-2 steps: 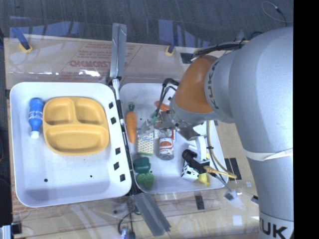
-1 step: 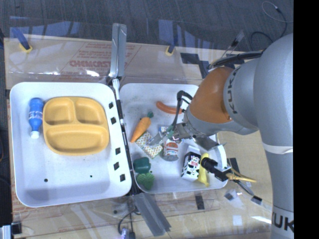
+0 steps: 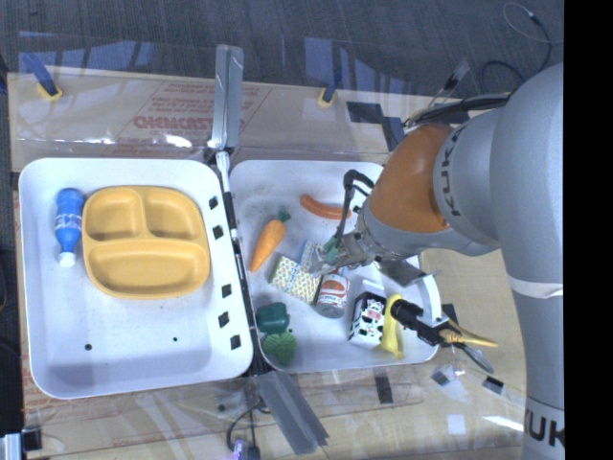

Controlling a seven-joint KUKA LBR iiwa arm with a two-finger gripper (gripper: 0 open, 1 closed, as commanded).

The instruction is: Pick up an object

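Two bins sit below me; I see the tool [image 3: 337, 253] low in the right bin [image 3: 287, 175], a small can [image 3: 331, 295] just beneath it, carrot [image 3: 267, 242] alongside. Finger state: I cannot tell.

The KUKA arm [image 3: 536, 218] is built of thick, rounded grey segments with a smooth matte shell, and part of the maker's name shows in dark letters near its lower end. Above the wrist sits a broad, glossy orange band [image 3: 412, 185]. A thin black cable [image 3: 351, 192] loops beside the dark metal gripper [image 3: 337, 249] at its tip.
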